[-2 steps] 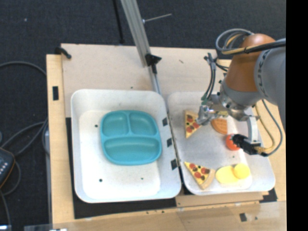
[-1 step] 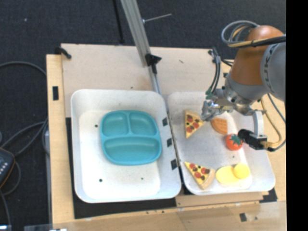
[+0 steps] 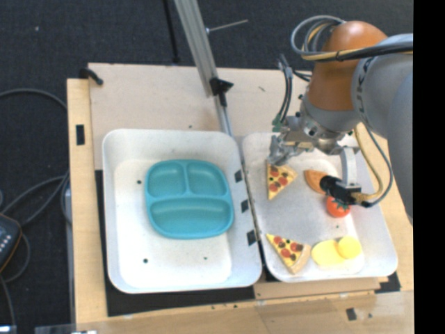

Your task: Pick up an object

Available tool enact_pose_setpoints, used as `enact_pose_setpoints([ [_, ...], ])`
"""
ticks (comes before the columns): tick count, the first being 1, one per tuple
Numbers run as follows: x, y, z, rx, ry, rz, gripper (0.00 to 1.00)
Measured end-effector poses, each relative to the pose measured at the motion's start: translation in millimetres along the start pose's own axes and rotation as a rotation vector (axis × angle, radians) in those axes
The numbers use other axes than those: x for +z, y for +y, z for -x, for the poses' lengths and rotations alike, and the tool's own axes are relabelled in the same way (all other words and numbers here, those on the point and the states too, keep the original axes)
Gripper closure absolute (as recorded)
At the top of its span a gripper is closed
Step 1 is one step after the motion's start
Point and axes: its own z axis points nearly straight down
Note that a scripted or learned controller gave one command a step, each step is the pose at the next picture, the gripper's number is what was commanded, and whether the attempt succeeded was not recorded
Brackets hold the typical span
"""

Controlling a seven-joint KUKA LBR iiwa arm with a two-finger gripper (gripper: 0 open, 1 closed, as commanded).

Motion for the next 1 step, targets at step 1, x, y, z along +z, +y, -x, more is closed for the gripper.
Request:
enact_pose_setpoints([
  [1,-14.6,17.3,-52.4,0.000,0.001,0.000,1.00],
])
